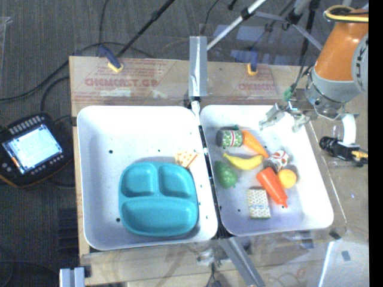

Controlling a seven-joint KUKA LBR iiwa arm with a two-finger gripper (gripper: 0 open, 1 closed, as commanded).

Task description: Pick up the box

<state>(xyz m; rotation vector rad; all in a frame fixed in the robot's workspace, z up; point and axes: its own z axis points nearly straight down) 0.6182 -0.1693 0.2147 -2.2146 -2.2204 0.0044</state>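
On the bench, the left-hand shallow white bin (102,160) carries a teal plastic tray with three compartments (158,199) toward its near side, and a small yellow wedge of toy cheese (187,158) lies just beyond the tray's far right corner.

The right-hand shallow white bin (311,214) is crowded. Next to the divider sit a green-and-red can lying on its side (230,138) and a round green toy vegetable (226,174). Further right come a yellow toy banana (243,161), a small orange carrot (255,143), a larger red-orange carrot (272,186), a red-and-white small can (279,158) and a yellow-orange round fruit (288,177).

The small flat box with a green-and-white checked face (258,202) lies in the near part of this bin, just beside the tip of the larger carrot, its long axis running roughly near-to-far.

The end effector (285,118) hovers over the bin's far right corner, its two fingers spread apart and holding nothing. The box lies toward the near side and a little left of it, well apart, with the carrots and fruit between. The coming move likely calls for travel toward the near edge, then descent with fingers across the box's short sides.
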